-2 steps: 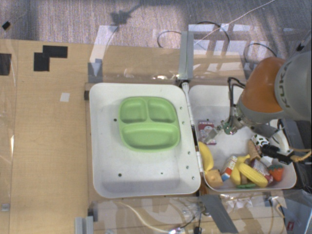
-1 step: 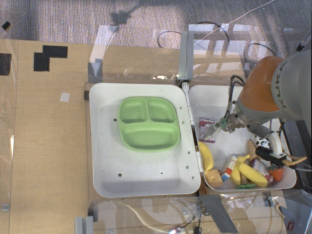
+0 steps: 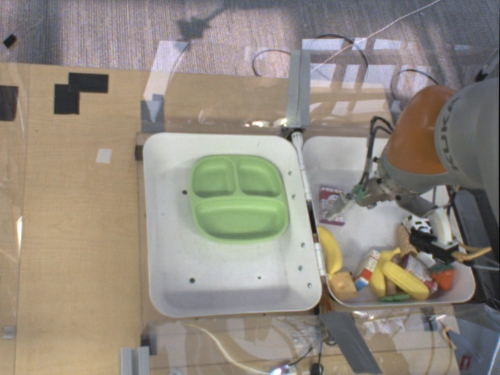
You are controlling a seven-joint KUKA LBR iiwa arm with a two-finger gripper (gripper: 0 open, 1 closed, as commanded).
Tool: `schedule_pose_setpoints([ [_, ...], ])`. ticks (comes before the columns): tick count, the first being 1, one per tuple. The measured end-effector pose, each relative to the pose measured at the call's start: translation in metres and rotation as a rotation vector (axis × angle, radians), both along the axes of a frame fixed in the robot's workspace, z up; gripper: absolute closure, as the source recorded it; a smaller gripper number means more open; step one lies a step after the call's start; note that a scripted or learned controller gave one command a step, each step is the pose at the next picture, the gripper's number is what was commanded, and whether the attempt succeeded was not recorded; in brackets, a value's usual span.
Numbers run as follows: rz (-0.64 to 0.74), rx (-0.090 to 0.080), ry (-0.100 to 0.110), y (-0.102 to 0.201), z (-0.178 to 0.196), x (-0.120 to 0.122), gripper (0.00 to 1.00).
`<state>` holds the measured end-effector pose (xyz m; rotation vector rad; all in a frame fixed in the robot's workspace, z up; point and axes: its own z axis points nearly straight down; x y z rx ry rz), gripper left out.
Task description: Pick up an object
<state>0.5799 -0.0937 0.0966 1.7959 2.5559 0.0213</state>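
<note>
The fingers (image 3: 344,201) spread open over an upright purple packet (image 3: 331,205).

Arm (image 3: 461,131) cut off at right edge, hides right bin (image 3: 344,158) corner.

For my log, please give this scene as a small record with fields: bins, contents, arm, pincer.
left bin: holds a green tray
right bin: banana, corn, a small packet, more toys heaped at its near right corner
arm: reaches in over the right bin
pincer: low beside the packet
</note>
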Motion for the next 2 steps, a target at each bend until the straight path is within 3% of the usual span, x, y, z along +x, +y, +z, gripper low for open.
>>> schedule_pose_setpoints([
  [1,-0.032,-0.002,-0.001,0.004,0.000,0.018,0.00],
  [2,-0.138,0.002,0.000,0.000,0.001,0.055,0.00],
])
